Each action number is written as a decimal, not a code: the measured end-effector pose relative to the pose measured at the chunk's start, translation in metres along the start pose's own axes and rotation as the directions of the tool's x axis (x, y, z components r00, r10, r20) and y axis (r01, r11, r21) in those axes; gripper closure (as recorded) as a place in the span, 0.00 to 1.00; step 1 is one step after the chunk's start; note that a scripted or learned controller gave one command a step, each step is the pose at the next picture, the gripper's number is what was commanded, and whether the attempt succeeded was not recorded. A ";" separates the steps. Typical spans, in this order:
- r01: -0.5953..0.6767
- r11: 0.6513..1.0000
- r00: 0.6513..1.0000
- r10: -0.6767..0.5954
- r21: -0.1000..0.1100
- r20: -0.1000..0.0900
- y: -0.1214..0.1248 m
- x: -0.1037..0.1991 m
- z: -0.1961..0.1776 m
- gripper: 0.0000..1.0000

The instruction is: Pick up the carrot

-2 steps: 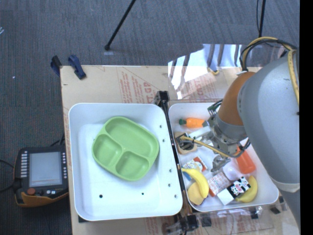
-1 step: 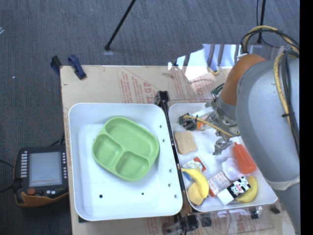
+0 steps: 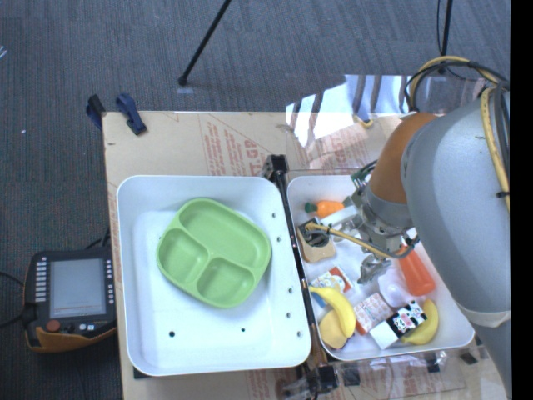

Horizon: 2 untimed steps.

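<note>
The gripper hangs low over the right bin, among the clutter; from here I cannot tell what state it is in. The carrot lies near that bin's far left corner, apart from the gripper. A green divided plate sits in the left bin.
</note>
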<state>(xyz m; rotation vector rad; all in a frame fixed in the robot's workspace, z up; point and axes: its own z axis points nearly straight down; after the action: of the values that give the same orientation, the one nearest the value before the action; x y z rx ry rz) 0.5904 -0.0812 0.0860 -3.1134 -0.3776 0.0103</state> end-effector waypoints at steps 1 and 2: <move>-0.020 1.000 1.000 0.020 -0.002 0.000 0.015 0.039 -0.001 0.00; -0.046 0.999 0.999 0.046 -0.001 0.000 0.006 0.015 0.000 0.00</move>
<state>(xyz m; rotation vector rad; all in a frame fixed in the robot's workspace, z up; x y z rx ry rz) 0.6061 -0.0834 0.0861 -3.1220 -0.3067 0.0103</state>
